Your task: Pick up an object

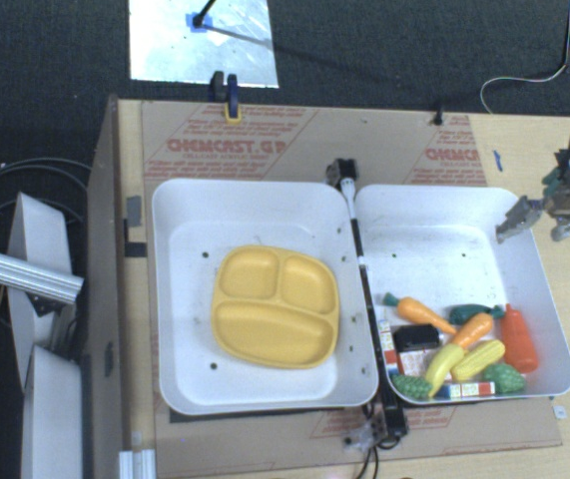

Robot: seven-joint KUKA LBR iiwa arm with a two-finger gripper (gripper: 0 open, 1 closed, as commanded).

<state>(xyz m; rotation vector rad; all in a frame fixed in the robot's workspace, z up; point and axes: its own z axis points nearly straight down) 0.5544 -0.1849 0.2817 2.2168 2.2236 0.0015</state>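
Note:
A heap of toy foods lies in the near right corner of the right bin (444, 233): an orange carrot (419, 311), a second carrot (472, 329), a red bottle-shaped piece (519, 340), a yellow corn cob (477, 360), a yellow banana (443, 365), a small black box (416, 338) and some green pieces (509, 377). My gripper (536, 228) hangs over the far right rim of that bin, well behind the heap. Its fingers stand apart with nothing between them.
A yellow divided plate (276, 305) lies in the middle of the left bin (190, 228). A black divider (359, 257) runs between the bins. Both bins rest on a cardboard sheet (265, 138). A cable (524, 78) loops at the back right.

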